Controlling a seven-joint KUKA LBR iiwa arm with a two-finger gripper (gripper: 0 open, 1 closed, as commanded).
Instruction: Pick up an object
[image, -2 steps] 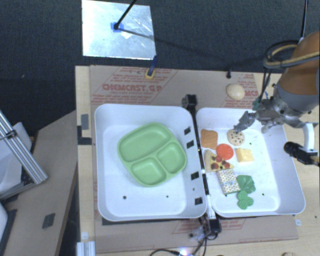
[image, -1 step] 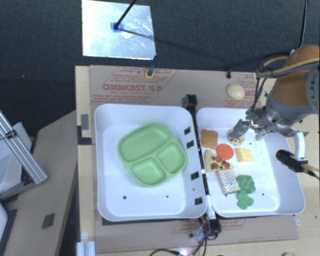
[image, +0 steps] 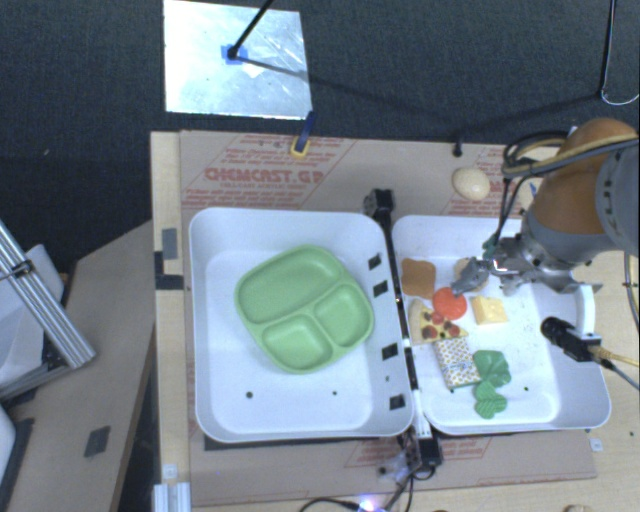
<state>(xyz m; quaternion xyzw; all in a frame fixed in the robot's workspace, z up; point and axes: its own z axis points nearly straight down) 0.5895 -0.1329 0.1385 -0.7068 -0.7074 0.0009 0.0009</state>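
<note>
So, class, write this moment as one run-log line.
arm: reaching into right bin | claw: above toy tomato | nothing seen held | green tray: in left bin

Dark carpet floor (image: 420, 50) all around the tan bench (image: 250, 165), with a shiny foil sheet (image: 238, 58) lying just behind it.

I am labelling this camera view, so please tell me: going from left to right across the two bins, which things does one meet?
Green divided plate in the left bin → brown toast piece → red tomato → yellow cheese slice → gripper reaching in from the right.
</note>
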